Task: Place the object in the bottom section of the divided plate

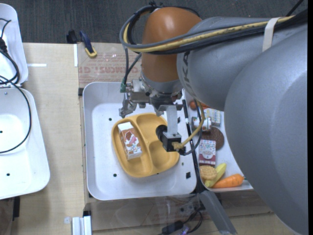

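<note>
Tabletop (54,92) of pale wood, dark carpet (73,9) beyond its far edge; two white bins side by side, the left bin (22,180) with a black cable (12,72) looping over it. My jaws hang over the far rim of the yellow divided plate (146,169) in the right bin (98,146); cannot tell whether they are spread or pressed together. Small carton (129,140) lies apart from them, in the plate's long left compartment. Carrot (230,181) and cookie (208,172) lie past the bin's right wall.

Red-and-white carton (129,140) lies in yellow divided plate (146,168), left compartment.
</note>
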Controlling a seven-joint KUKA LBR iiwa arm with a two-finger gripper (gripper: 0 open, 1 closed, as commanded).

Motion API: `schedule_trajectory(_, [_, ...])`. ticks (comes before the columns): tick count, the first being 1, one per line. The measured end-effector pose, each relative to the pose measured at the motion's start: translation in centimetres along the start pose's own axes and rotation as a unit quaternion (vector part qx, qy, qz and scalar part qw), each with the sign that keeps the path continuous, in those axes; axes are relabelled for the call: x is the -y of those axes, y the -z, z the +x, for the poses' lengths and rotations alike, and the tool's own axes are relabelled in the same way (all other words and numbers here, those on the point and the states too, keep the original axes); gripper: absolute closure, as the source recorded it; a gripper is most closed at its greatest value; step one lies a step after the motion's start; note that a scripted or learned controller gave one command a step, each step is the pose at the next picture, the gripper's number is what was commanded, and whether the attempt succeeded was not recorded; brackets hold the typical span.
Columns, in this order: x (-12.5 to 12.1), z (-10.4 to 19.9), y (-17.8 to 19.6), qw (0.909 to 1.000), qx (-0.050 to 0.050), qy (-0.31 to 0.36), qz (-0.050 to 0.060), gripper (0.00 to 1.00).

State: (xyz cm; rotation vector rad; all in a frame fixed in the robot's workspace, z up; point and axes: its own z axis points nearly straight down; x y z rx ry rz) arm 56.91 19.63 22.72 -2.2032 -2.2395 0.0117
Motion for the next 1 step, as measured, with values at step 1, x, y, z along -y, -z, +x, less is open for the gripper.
schedule_trajectory(1, [-2.04, -2.22, 4.47, 0.999, -0.001, 0.046, -0.002, 0.0])
